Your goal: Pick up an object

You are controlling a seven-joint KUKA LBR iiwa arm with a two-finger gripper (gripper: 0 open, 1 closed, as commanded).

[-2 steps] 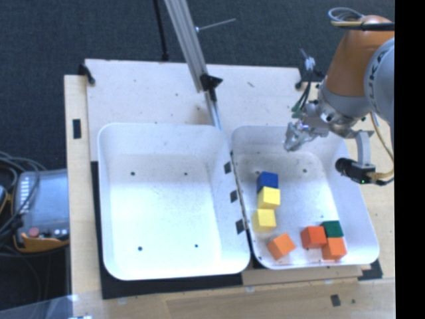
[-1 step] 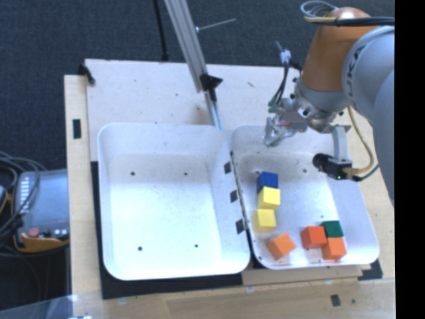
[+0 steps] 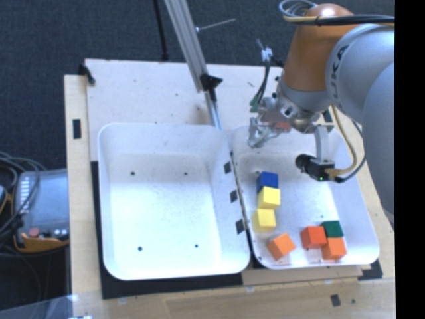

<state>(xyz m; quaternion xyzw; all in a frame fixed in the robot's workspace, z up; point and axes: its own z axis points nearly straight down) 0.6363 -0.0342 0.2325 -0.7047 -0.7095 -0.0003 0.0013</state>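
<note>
Several small cubes lie in the right bin (image 3: 362, 208). A blue cube (image 3: 267, 179) touches a yellow cube (image 3: 269, 197), and a second yellow cube (image 3: 265, 218) sits just in front of them. An orange cube (image 3: 281, 245) lies near the front rim. At the front right, a green cube (image 3: 332, 229) and two orange cubes (image 3: 312, 236) (image 3: 334, 248) are bunched together. My gripper (image 3: 260, 137) hangs over the far left corner of this bin, behind the blue cube and apart from it. Nothing shows in its grasp.
The left bin (image 3: 166, 198) stands beside the right one, and their rims meet in the middle. A slanted aluminium post (image 3: 189, 42) rises behind the bins. A black cable with a connector (image 3: 312, 165) dangles from the wrist over the right bin.
</note>
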